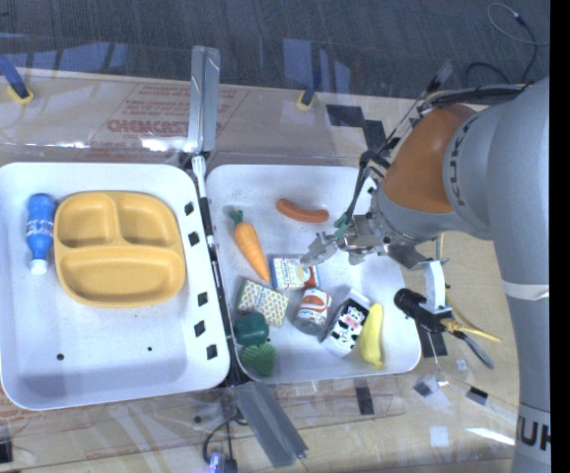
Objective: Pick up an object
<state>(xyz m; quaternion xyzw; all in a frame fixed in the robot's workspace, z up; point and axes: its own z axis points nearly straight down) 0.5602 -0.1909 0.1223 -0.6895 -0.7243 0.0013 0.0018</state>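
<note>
The arm reaches in over the right bin, and its pincer hovers low over the cluster of toys there, just above and to the right of a small blue-and-white carton. Nothing sits between its tips, so the step in hand looks like the approach, with no grasp made yet. Whether the pincer is spread or closed I cannot tell, since its tips are small, dark and blurred against the wrist hardware. Candidates lie close together: a carrot to the left, a sausage near the far wall, a red-and-white can touching the carton, a checkered cracker, a cow-patterned box beside a banana, and a green vegetable at the near rim. The carton or the can seems the likeliest target; the next move probably calls for a straight descent onto one piece without nudging its neighbours. The left bin holds a yellow divided tray and a blue bottle, well apart from the arm. The arm's bulk hides the right bin's far right corner, and the carton's print is too small to read
</note>
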